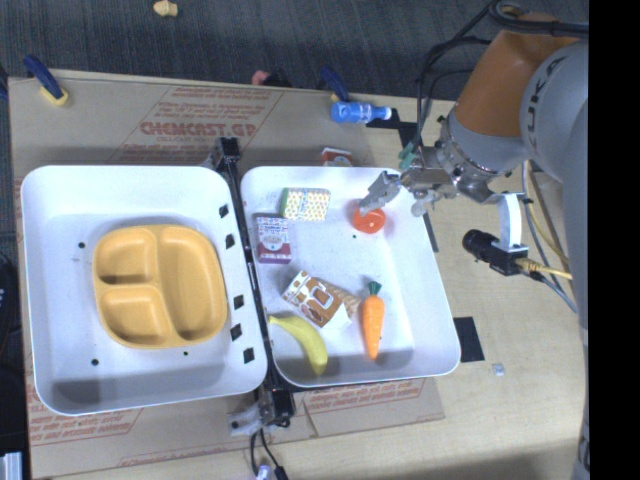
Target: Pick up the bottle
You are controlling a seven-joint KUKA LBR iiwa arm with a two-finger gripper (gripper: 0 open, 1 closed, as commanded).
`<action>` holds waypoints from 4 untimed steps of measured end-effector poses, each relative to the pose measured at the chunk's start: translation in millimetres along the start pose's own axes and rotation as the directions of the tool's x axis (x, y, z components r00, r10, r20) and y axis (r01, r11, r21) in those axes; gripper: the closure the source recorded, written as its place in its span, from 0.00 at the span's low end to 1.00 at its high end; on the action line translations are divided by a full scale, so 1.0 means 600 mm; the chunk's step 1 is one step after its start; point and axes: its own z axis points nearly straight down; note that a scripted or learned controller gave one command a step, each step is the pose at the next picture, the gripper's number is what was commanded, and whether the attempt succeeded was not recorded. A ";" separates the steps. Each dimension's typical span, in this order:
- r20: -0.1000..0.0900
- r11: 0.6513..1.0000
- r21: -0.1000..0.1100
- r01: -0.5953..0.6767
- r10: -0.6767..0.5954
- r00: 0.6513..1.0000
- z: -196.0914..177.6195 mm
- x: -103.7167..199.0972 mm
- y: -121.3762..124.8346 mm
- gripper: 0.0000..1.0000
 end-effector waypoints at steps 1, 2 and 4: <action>-0.001 1.000 0.002 0.005 -0.005 1.000 -0.017 0.001 0.001 1.00; -0.001 0.939 0.000 0.343 -0.343 0.939 0.051 -0.026 -0.097 1.00; 0.005 0.699 -0.002 0.715 -0.715 0.699 0.039 0.013 -0.193 1.00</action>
